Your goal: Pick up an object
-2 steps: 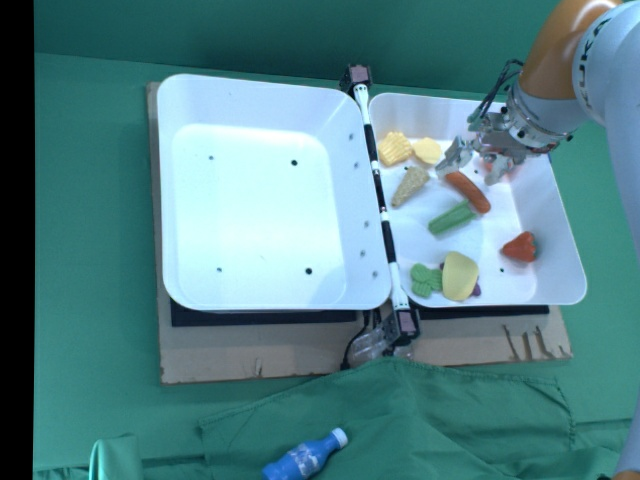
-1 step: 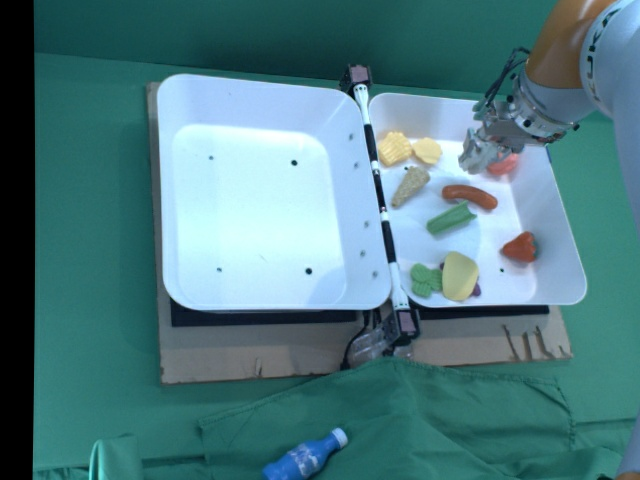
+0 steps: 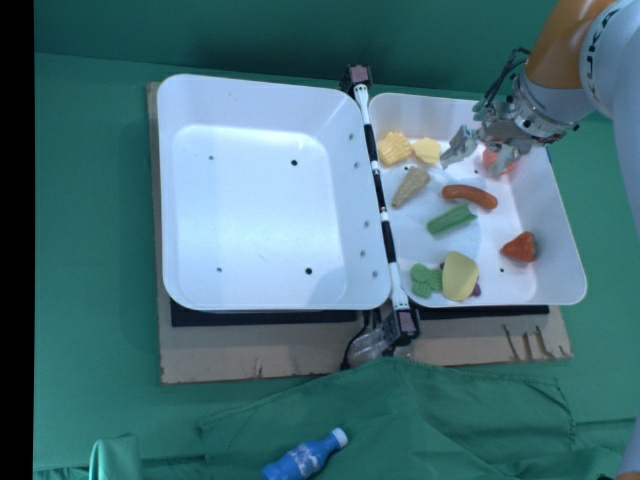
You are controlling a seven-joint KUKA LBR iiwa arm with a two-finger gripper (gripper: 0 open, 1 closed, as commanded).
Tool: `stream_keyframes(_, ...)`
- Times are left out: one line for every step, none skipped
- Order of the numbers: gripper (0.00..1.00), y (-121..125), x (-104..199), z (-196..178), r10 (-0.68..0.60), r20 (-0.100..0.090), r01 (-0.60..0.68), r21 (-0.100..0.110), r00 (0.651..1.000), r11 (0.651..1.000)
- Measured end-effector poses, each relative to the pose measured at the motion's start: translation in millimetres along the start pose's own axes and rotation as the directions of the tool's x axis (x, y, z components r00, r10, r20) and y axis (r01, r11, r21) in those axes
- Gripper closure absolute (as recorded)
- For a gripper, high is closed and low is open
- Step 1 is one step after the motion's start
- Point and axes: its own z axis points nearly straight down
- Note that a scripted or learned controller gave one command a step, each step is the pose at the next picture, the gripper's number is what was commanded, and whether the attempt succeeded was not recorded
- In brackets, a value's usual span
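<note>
Camera view has the arm (image 3: pixel 590 28) reaching over the right bin (image 3: pixel 560 268), its gripper (image 3: pixel 487 148) spread wide around an orange-red toy (image 3: pixel 499 162) at the far edge, so it looks like grasping time, with closing and lifting next.

No readable text, numbers or signs anywhere. The blue bottle (image 3: pixel 305 455) lying on the green cloth (image 3: pixel 400 423) at the bottom has a label, but its print is too small and blurred to read. White bins (image 3: pixel 200 103), toy food and the robot arm (image 3: pixel 590 28) carry no visible markings or brand names.
</note>
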Motion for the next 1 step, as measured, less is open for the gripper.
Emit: stream_keyframes(0.0,-31.3,-31.4,11.0,0.001,-0.003,-0.001,0.009,1.0,1.0)
